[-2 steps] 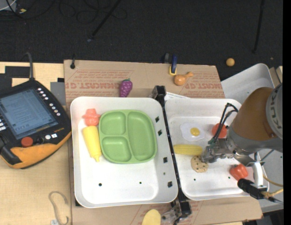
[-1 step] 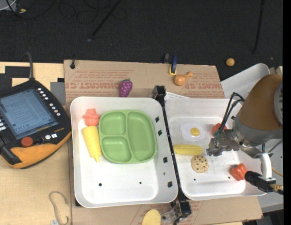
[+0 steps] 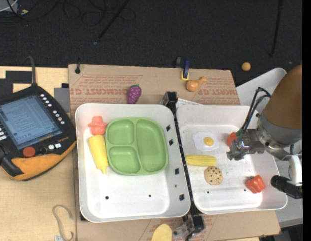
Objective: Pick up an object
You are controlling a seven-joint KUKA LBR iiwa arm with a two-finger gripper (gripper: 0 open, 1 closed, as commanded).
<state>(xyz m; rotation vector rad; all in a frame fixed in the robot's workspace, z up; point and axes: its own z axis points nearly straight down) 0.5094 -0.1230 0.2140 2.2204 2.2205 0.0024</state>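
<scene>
The wooden surface (image 3: 30,205) carries a sheet of brown cardboard (image 3: 155,84), and on that cardboard sit two white bins side by side, the left bin (image 3: 125,205) touching the right bin (image 3: 230,205) along their shared edge. A purple toy grape bunch (image 3: 134,93) and an orange toy pear (image 3: 194,84) lie on the cardboard behind the bins. A control tablet (image 3: 27,129) rests on the surface at left, with a metal hook (image 3: 62,220) near the front edge.

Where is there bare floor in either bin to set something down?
Left white bin: the whole near strip below the green divided plate and yellow bottle-shaped toy is bare. Right white bin: crowded; fried egg toy, corn cob, cookie, red pepper and the gripper leave only the far strip.
</scene>
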